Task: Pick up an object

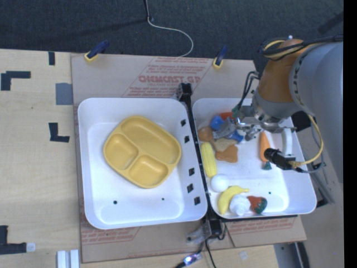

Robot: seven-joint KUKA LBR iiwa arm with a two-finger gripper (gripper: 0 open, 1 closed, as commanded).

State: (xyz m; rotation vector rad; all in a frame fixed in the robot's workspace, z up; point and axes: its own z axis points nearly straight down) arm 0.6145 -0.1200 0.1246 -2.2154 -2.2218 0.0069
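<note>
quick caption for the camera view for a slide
Gripper lowered among toy foods in the right bin; yellow divided plate in the left bin.

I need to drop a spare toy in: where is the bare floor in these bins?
Bare floor: around the yellow divided plate in the left white bin, widest along its near edge. The right white bin is crowded.
</note>
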